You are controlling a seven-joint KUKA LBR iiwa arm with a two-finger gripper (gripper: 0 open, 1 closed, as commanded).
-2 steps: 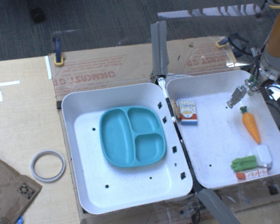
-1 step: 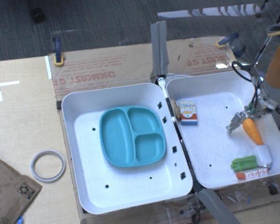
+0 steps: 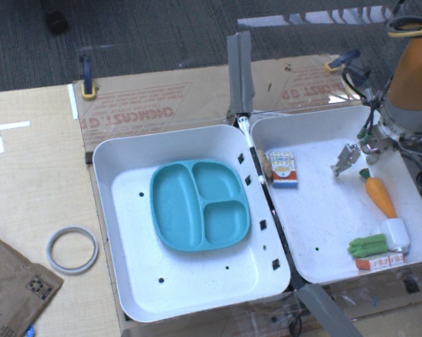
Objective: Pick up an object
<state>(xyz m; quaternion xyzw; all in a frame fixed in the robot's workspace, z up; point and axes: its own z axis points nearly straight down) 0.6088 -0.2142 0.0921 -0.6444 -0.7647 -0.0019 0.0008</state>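
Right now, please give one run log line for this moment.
gripper: over right bin, holding nothing | carrot: beside it, in bin | teal tray: left bin

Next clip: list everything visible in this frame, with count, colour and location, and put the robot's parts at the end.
white bins: 2, white, side by side at centre
divided plate: 1, teal, in the left bin
small box: 1, white and orange, right bin, upper left
carrot: 1, orange with green top, right bin, right side
green item: 1, green, right bin, lower right
white and red packet: 1, beside the green item
tape ring: 1, pale grey, on the bench left of the bins
cardboard box: 1, brown, far left
gripper: 1, metallic, over the right bin above the carrot
arm: 1, grey with orange band, right edge
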